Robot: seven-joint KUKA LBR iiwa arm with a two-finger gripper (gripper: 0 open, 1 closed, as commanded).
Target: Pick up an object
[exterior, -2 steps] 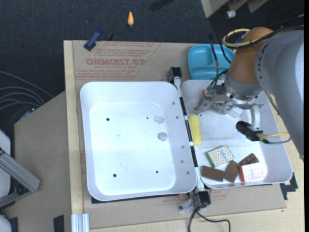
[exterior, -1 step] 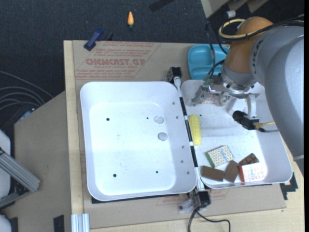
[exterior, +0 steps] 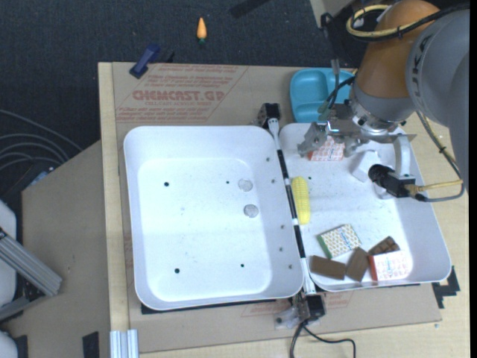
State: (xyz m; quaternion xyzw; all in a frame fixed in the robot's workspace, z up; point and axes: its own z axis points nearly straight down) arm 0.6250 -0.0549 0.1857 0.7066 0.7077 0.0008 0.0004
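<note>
Claw (exterior: 333, 142) of the grey arm stood over the far end of the right bin, above a small white and red packet (exterior: 326, 152). Whether the claw was apart, together or clamped on anything could not be told from this view, and whether it touched the packet could not be told either.

From the left: the left bin (exterior: 149, 144) sat on the brown worktop (exterior: 112, 162). Printed red lettering ran along the worktop's far edge. A blue object (exterior: 144, 60) lay at the worktop's far left corner, and a small orange object (exterior: 201, 28) lay on the dark floor beyond it.

Between the bins, at the divider, a yellow corn cob (exterior: 300, 198) lay lengthwise just inside the right bin (exterior: 425, 230), against its left wall. A blue container (exterior: 311, 94) stood beyond the right bin's far edge, near the claw.

At the near end of the right bin lay a cluster of items: a green-patterned square packet (exterior: 339, 240), tilted; a brown bar (exterior: 327, 267) beside it; a second brown piece (exterior: 357, 263) touching the bar; a dark brown piece (exterior: 384, 245) further right; and a red and white packet (exterior: 389, 265) at the near right corner. All of these lay well apart from the claw.

An orange band (exterior: 391, 51) showed on the arm above the wrist. A black cable (exterior: 440, 192) trailed from the wrist over the bin's right side.
</note>
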